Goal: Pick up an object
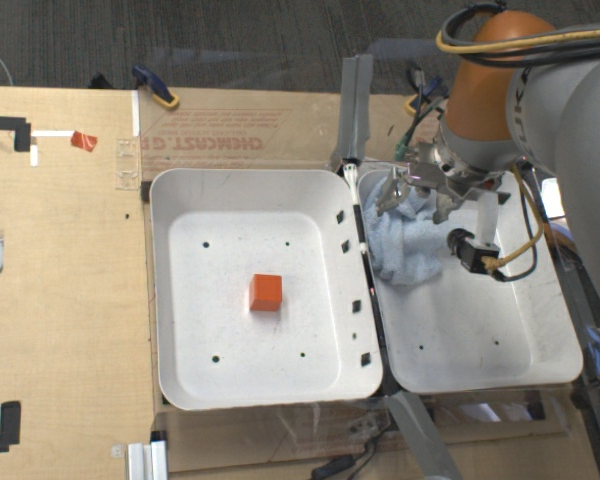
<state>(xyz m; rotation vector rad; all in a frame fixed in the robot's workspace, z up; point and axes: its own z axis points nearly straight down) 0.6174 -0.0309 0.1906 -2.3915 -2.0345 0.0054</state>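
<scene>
The tool [417,200] is hanging over the far left corner of the right bin [500,353], with the grey arm [570,88] and its orange band [490,78] reaching in from the right. Its two fingers [388,196] are standing apart at a moderate width, and nothing is sitting between them, so the tool is holding nothing.

Directly beneath the tool and spreading a little toward the camera from it, a crumpled pale blue cloth [405,243] is lying in the right bin. It is bunched against the bin's left wall, its long axis running roughly from the far wall toward the near side, and the fingertips are sitting just above or at its upper folds; whether they are touching it is hard to tell. A black cable fitting [470,251] is dangling just to the right of the cloth.

Well to the left of the tool, across the divider between the bins, a small orange block [266,293] is resting flat near the middle of the left bin [180,298]. It is looking nearly square from above, so no long axis is showing, and its edges are lying roughly in line with the bin's walls.

Both bins are sitting side by side on the desk [50,298]
</scene>
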